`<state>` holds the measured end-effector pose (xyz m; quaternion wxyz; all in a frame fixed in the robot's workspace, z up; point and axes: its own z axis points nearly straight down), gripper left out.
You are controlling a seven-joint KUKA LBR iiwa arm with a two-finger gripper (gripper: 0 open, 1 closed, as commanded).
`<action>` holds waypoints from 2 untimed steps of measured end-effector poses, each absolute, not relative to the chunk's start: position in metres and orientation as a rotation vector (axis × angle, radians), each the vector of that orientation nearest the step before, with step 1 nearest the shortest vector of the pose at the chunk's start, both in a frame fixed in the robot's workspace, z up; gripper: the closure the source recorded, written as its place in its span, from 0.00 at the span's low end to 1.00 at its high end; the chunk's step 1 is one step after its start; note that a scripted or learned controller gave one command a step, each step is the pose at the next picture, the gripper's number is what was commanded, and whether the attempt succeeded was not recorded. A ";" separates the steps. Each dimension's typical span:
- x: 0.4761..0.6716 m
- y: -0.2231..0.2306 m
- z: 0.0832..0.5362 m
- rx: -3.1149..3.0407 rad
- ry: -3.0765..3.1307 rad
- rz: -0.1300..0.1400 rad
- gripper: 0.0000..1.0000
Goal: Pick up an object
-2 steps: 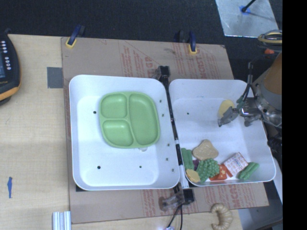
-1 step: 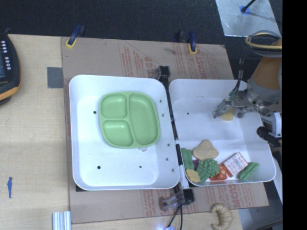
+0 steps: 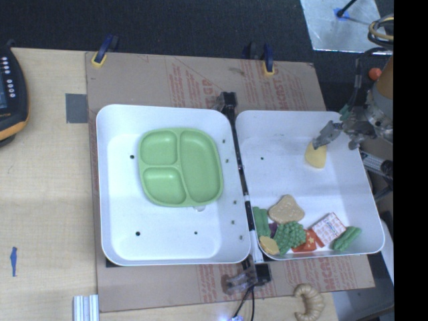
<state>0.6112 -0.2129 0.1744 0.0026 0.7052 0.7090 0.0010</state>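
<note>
My gripper (image 3: 339, 138) hangs at the right bin's (image 3: 267, 132) far right side, its two dark fingers (image 3: 326, 134) spread open with nothing between them. A pale yellow object (image 3: 315, 155) lies on the bin floor just below and left of the left finger, close to it or touching it. At the bin's near edge sits a cluster: a tan biscuit-like piece (image 3: 286, 209), a green broccoli (image 3: 289, 235), a red-and-white packet (image 3: 328, 228), a green vegetable (image 3: 346, 238) and a small yellow piece (image 3: 269, 245).
The left bin (image 3: 120, 199) holds a light green divided plate (image 3: 180, 166). A tan curled item (image 3: 309, 301) lies on the bench in front of the bins. A pendant (image 3: 10, 99) sits at the far left, and clamps (image 3: 268, 60) hold the cardboard's back edge.
</note>
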 end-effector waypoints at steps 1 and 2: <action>0.627 -0.211 0.088 2.214 2.236 -0.008 0.00; 0.631 -0.213 0.164 2.210 2.226 0.003 0.00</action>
